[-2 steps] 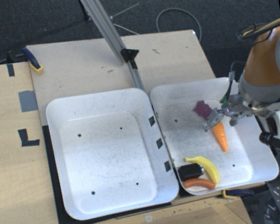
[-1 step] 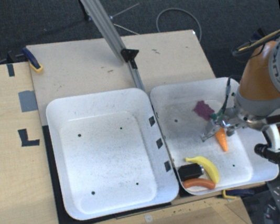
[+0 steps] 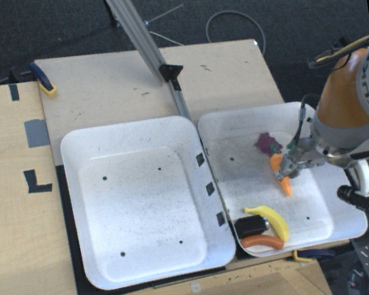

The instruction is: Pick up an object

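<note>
The right bin (image 3: 237,127) holds several small objects. My gripper (image 3: 290,165) is low over its middle right, right at a small orange object (image 3: 281,174) that pokes out to its left and below it. A purple object (image 3: 266,142) lies just up and left of the gripper. Along the bin's front edge are a yellow banana (image 3: 271,219), a black block (image 3: 249,225) and a reddish-orange sausage shape (image 3: 263,241). The arm's orange band (image 3: 341,97) and grey wrist hang over the bin's right rim.
The left bin (image 3: 137,200) stands beside the right one, with a raised rim between them. A slanted metal rail (image 3: 146,41) runs down from the top to the bins' shared back corner. Cables and dark gear sit off the bench at right.
</note>
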Robot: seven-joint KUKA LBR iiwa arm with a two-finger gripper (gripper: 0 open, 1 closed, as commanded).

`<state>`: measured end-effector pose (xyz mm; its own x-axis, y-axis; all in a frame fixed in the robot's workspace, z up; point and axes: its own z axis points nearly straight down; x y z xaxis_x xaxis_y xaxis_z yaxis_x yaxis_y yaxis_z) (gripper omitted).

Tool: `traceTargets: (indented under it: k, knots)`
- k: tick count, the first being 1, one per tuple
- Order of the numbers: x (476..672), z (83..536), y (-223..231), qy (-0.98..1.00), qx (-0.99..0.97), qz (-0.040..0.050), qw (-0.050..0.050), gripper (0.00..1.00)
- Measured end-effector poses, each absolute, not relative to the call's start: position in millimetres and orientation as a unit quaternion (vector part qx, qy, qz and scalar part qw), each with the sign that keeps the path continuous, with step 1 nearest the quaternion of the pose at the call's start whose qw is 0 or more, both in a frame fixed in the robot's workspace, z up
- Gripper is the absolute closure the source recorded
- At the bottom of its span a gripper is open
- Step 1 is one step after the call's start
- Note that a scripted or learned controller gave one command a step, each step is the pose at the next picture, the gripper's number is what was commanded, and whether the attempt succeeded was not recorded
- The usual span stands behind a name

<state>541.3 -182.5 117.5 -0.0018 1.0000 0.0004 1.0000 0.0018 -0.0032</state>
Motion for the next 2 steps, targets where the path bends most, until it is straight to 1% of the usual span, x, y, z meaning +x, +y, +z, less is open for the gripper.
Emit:
traceTargets:
  k: [1,2]
  knots:
    - [539.3,167.5,-192.2,-0.707,-0.707,-0.0005,-0.002,1.00]
    - [540.0,210.6,-188.2,-0.708,-0.706,-0.0008,-0.002,1.00]
